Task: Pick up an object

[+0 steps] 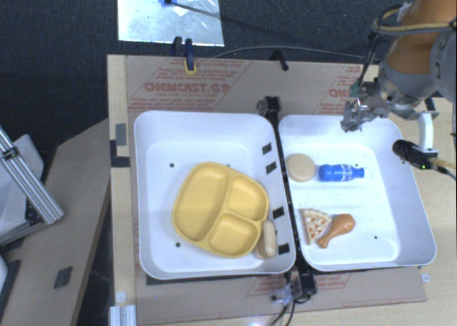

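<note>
We see a rounded orange band (428,11) capping our grey arm (418,68), a thin dark cable looped beside it. Our claw (353,119) is a small cluster of grey metal parts, details too small to read.

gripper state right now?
Gripper: cannot be told; it hangs over the right bin's far edge, nothing seen held.

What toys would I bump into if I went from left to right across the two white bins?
Yellow divided plate → small tan bread roll → round beige cookie → pizza slice → blue bottle. The chicken drumstick overlaps others sideways, so it is left out.
</note>
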Robot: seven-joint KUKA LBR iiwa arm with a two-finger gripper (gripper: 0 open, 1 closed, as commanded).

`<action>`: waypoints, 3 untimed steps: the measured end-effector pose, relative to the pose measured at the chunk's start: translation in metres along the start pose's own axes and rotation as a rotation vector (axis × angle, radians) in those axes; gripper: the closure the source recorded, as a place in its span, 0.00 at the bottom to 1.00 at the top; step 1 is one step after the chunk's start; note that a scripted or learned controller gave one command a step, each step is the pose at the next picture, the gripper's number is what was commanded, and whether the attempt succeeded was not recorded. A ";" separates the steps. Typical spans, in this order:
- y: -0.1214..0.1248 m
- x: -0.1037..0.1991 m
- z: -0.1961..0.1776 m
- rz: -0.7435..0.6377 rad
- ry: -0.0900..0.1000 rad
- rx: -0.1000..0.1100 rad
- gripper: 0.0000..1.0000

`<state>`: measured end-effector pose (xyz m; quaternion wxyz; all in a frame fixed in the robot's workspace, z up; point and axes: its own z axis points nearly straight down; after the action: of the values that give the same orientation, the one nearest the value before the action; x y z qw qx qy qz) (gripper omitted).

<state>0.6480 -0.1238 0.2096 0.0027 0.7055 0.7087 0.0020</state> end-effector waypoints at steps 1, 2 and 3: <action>0.001 0.000 -0.033 -0.001 0.000 0.001 1.00; -0.005 0.045 -0.038 -0.004 0.002 0.004 1.00; -0.007 0.100 -0.025 -0.004 0.002 0.005 1.00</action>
<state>0.6403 -0.0243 0.2340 0.0002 0.7040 0.7102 0.0010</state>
